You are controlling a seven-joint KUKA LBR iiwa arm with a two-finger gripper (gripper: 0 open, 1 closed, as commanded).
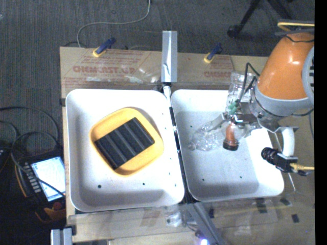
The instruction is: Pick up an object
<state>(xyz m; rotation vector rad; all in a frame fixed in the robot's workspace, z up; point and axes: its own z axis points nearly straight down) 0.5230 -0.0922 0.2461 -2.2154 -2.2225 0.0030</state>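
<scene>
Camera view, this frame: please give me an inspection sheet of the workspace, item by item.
Surface: two white bins side by side, left bin, right bin, on a cardboard-topped bench.
Job's things: yellow tray with black ribbed insert in left bin; clear plastic piece and small brown object in right bin.
Clutter: nothing seen.
End effector: over the right bin, above the brown object.
Cables: white cable on the floor.
Surroundings: carpet, chair base.

Arm (286,75) reaching from right, wrist angled down-left.

Smooth matt white plastic bins (82,111); a glossy yellow plastic tray (104,129) with black ribbed insert; clear crinkled plastic wrap (204,137).
</scene>
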